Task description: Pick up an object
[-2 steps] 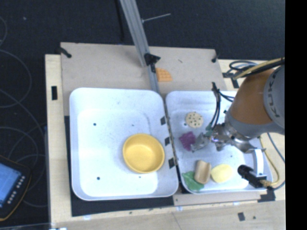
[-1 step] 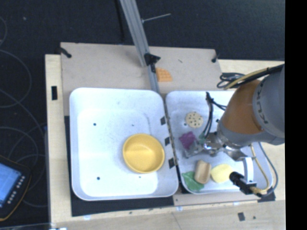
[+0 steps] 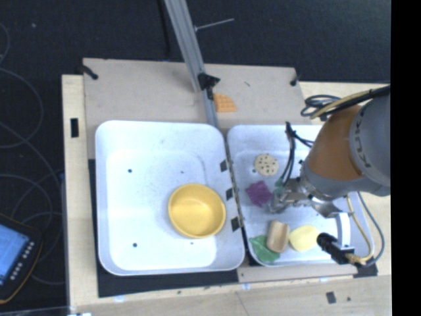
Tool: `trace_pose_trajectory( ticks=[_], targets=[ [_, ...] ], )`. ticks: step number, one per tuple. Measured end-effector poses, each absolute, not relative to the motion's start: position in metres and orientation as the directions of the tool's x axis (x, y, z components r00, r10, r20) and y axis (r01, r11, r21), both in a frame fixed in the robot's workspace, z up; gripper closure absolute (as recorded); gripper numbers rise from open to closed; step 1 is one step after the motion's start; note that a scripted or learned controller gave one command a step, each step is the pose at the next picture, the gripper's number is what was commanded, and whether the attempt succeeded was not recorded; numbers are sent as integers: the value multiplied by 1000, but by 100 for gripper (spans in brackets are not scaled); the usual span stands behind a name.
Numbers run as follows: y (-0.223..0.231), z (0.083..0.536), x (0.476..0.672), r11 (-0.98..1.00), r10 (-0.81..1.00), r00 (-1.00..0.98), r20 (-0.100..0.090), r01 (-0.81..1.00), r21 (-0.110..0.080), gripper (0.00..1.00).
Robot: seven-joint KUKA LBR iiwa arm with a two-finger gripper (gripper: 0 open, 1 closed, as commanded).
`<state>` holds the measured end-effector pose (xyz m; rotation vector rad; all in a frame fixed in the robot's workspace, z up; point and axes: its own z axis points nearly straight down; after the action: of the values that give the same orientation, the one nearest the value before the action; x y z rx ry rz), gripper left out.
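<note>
— What do you see, biggest first?

— I have two bins: the left bin (image 3: 118, 143) holds a yellow bowl (image 3: 196, 210) near its lower right; the right bin (image 3: 245, 143) takes the arm (image 3: 342, 150) from the frame's right.

— And the gripper?

— My gripper (image 3: 281, 199) sits low in the right bin, just beside a purple block (image 3: 258, 192). I can't tell its state. Below lie a yellow lump (image 3: 303, 237), a tan block (image 3: 277, 236), a green piece (image 3: 261, 248); above, a dotted disc (image 3: 266, 164).
</note>
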<state>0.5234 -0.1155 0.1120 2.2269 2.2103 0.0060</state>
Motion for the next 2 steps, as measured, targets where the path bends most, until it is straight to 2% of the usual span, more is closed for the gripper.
trace_pose_trajectory(
  ticks=[2],
  targets=[
    [-110, 217, 526, 4, 1000, -4, -2, 1000, 7, 100]
  ],
)
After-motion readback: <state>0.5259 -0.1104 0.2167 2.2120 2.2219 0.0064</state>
